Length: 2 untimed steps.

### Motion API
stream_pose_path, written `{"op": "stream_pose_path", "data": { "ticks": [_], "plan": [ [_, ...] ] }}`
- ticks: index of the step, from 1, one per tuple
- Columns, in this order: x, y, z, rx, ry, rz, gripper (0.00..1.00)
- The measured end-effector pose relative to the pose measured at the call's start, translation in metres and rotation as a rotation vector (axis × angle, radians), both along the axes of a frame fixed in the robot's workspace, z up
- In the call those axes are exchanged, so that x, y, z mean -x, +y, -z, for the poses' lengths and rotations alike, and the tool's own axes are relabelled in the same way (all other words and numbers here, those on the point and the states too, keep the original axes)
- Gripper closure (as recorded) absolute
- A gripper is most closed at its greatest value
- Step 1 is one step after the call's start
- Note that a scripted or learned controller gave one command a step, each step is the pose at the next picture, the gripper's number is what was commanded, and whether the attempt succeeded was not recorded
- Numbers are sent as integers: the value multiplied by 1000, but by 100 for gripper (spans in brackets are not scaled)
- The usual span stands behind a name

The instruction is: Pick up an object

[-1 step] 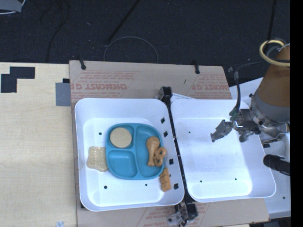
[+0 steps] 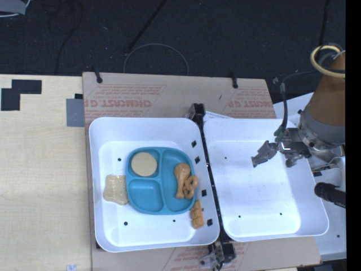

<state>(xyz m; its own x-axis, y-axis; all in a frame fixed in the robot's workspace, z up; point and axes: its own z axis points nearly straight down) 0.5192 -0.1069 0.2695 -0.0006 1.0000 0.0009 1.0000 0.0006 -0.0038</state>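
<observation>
Your pincer (image 2: 264, 154) hangs over the right bin (image 2: 248, 222), near its far right part, with the grey arm (image 2: 327, 112) coming in from the right edge. You can see the dark fingers pointing left toward the divider, but at this angle you cannot tell whether they are spread or pressed together, and nothing shows between them.

Everything you could pick lies well to the left of the pincer, across the divider, in the left bin (image 2: 107, 140). A blue divided plate (image 2: 148, 199) sits in the middle of that bin. In the plate's far-left compartment lies a round tan cracker (image 2: 143, 164). In the compartment nearest the pincer lies a brown pretzel-like piece (image 2: 185, 180), long and knotted.

Two more things lie on the bin floor, outside the plate. A pale bread slice (image 2: 116, 189) touches the plate's edge on the side farthest from the pincer. A small orange-brown chunk (image 2: 196, 214) lies just beside the plate's near right corner, close to the divider, and of all the things it sits closest to your pincer's side.
</observation>
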Motion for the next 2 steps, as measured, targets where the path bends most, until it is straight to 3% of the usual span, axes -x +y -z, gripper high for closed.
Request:
{"op": "stream_pose_path", "data": {
  "ticks": [2],
  "plan": [
    [6, 9, 126, -2, 6, 0, 0]
  ]
}}
